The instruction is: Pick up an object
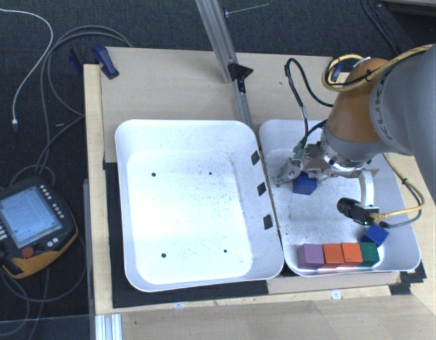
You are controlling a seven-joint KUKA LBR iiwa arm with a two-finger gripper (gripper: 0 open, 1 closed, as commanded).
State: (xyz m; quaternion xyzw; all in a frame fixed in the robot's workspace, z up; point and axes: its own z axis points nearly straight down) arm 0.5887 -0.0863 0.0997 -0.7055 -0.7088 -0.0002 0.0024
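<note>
My gripper [303,173] hangs over the upper middle of the right bin [280,137], below the orange wrist band. A small blue block [303,185] sits directly at its tip, touching or just beneath it. The gripper's body hides the block's top edge. Along the bin's front wall lies a row of blocks: purple [313,254], orange [333,253], red-orange [351,252] and green [370,253]. A second blue block [376,234] rests just behind the green one.
The left bin [132,140] lies beside the right one, with a shared rim between them. A black connector [352,210] and a yellow cable [402,214] hang from the arm over the right bin. An aluminium post [218,30] rises at the back.
</note>
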